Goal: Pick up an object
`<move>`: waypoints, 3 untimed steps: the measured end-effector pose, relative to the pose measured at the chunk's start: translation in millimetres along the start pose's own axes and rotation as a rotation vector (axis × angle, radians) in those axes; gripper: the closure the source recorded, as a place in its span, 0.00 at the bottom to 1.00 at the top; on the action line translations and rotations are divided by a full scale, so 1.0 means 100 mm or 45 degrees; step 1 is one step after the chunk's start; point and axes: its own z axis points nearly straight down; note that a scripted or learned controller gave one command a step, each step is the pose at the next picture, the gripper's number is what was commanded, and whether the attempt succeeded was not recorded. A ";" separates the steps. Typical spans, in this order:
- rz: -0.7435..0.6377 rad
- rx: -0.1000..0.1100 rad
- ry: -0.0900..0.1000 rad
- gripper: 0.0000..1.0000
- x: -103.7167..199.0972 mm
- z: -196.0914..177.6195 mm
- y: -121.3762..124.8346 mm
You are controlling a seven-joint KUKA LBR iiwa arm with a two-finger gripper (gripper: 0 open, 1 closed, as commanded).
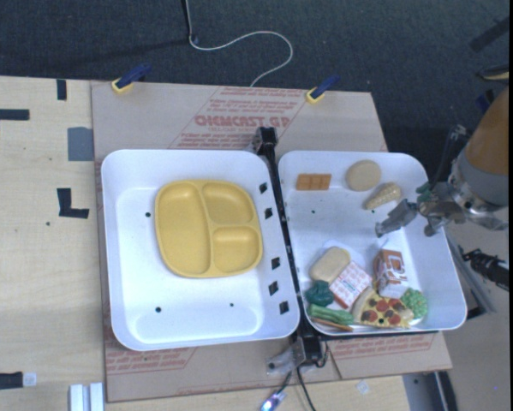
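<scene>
Reaching in from the right, the arm (483, 157) holds its claw (410, 215) over the right bin (449, 272), near that bin's right wall. Two dark fingers (393, 219) seem spread apart with nothing between them, though the view here is dim and I cannot be sure how wide the gap is.

Just up and left of the claw lies a pale corn cob (382, 197), close to one fingertip but apart from it. Beyond that, toward the far wall, sits a round tan biscuit (363, 175), and to its left a flat brown cracker (313, 181).

Below the claw, toward the near edge, the other toys crowd together: a red and white packet (391, 270), a bread roll (330, 264), a checked pink box (351, 283) touching the roll, a pizza slice (384, 310), a green broccoli piece (414, 302) at the slice's right, and dark green vegetables (325, 306) in the near left corner.

Farther left, past the black clips (276, 229) where the two bins meet, the left bin (123, 229) carries a yellow divided plate (209, 228), lying flat in the middle.

Both bins rest on a cardboard sheet (230, 122) held by blue and yellow clamps (129, 78) on the wooden surface (33, 255). A white cable (239, 41) loops across the dark floor behind.
</scene>
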 end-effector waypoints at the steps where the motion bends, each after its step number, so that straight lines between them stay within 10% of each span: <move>1: 0.003 -0.001 0.003 0.00 -0.30 1.26 -0.14; 2: 0.000 -0.004 0.000 1.00 -0.30 1.12 -0.13; 3: -0.015 -0.006 0.004 1.00 0.74 1.23 0.55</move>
